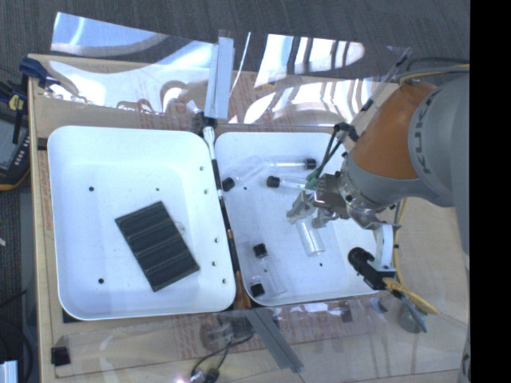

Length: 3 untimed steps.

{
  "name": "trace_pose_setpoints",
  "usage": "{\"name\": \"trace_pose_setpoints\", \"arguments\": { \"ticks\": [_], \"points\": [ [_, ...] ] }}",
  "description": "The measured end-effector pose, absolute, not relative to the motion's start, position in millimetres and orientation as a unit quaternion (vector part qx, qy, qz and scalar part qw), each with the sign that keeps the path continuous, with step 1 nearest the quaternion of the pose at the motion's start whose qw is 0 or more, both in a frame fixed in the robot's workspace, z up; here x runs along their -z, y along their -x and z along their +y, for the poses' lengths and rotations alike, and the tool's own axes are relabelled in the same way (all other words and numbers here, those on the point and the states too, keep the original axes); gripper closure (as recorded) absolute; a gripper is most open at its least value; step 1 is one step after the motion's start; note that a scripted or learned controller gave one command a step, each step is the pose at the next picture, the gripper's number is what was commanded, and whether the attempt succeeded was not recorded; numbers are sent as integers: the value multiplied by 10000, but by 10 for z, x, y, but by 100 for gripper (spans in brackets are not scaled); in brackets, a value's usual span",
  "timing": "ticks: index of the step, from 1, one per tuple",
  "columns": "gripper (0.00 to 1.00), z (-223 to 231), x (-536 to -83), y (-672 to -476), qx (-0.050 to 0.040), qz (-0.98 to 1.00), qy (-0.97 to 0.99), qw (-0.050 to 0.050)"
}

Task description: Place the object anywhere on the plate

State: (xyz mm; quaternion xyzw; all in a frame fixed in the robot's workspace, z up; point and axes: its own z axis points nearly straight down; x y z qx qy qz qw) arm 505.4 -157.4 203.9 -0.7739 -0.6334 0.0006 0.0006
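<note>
A black ridged plate [157,246] lies at a slant in the left bin [72,158]. My gripper [308,211] hangs over the middle of the right bin [239,154]. A clear tube [312,239] lies just below it, its upper end reaching up to the gripper. Whether the tube is between the fingers or resting on the bin floor cannot be made out. Two more clear tubes with black caps [292,165] [274,182] lie at the back of the right bin.
Small black pieces sit in the right bin near the divider [227,184], at the middle front [259,250] and in the front left corner [257,288]. The arm's grey and orange body covers the bin's right side.
</note>
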Motion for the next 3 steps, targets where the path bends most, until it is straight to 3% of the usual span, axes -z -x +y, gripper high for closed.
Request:
{"name": "trace_pose_setpoints", "arguments": {
  "ticks": [1,2,3],
  "points": [
    [100,-1092,-1701,-5892,-13,-6533,7571,22],
    [100,41,-1910,-6162,-7,-7070,7072,17],
    [100,649,-1905,-4962,-34,-5820,8132,27]
  ]
}}
